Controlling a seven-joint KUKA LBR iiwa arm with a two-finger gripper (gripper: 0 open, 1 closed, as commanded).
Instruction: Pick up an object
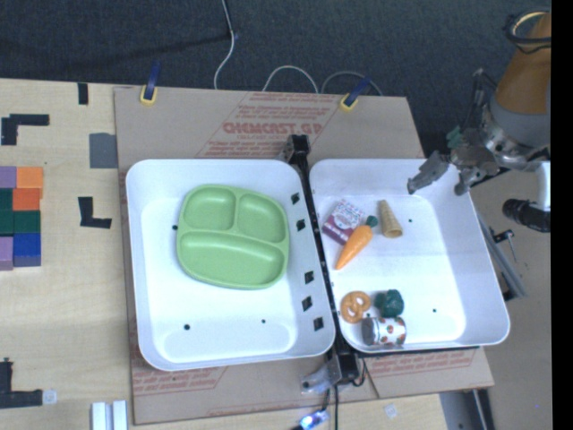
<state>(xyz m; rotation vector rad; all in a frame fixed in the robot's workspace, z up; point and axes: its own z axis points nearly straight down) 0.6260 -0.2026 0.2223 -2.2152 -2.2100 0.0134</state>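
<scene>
The right bin [452, 267] holds an orange carrot [353, 245], a tan cone [389, 219], a pink-and-white packet [344, 218], a pretzel [354, 306], a dark green piece [389, 302] and a small patterned can [387, 331]. My gripper [445, 175] hangs over the bin's far right corner, above and to the right of the cone. Its two fingers stand apart, open, with nothing between them.
The left bin [157, 267] bears a green divided plate [235, 236]. A black clip row [307, 240] runs along the seam between the bins. Coloured blocks [20, 215] sit on the bench at far left. Cardboard lies under both bins.
</scene>
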